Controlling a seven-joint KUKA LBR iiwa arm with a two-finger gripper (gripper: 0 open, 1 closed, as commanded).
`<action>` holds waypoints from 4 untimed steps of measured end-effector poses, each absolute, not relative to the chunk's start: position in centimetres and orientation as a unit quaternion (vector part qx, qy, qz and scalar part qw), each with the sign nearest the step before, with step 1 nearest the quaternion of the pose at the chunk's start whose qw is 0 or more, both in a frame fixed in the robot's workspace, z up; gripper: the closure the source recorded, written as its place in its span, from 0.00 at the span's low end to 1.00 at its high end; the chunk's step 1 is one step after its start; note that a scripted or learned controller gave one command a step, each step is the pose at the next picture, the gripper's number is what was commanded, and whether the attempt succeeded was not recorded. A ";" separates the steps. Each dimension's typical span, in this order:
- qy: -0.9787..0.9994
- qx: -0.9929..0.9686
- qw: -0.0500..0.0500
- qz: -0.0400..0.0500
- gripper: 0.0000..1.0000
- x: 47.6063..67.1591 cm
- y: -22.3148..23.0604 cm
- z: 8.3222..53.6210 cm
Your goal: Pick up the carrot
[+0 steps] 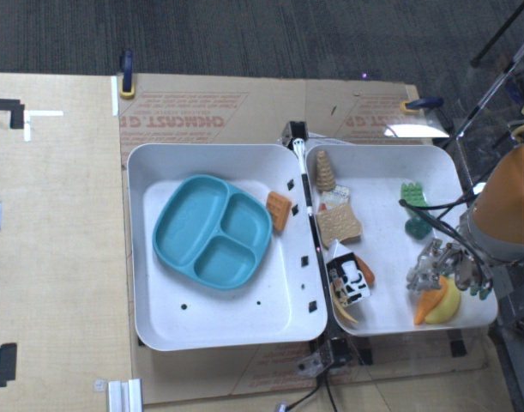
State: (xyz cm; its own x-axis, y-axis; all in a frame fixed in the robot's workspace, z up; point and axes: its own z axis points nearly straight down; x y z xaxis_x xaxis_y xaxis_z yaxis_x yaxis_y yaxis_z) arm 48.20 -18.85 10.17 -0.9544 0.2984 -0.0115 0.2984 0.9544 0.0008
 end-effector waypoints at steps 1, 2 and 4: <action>0.953 0.302 0.004 0.000 1.00 49.1 -11.3 12.9; 0.953 0.302 0.003 0.000 0.00 49.1 -11.4 12.9; 0.998 0.070 0.006 -0.001 1.00 48.2 -15.9 13.0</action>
State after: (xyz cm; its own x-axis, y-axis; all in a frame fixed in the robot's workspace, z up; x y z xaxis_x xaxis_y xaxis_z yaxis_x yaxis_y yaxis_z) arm 48.23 -15.86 13.02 -0.9902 0.1393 -0.0119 0.1393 0.9903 -0.0003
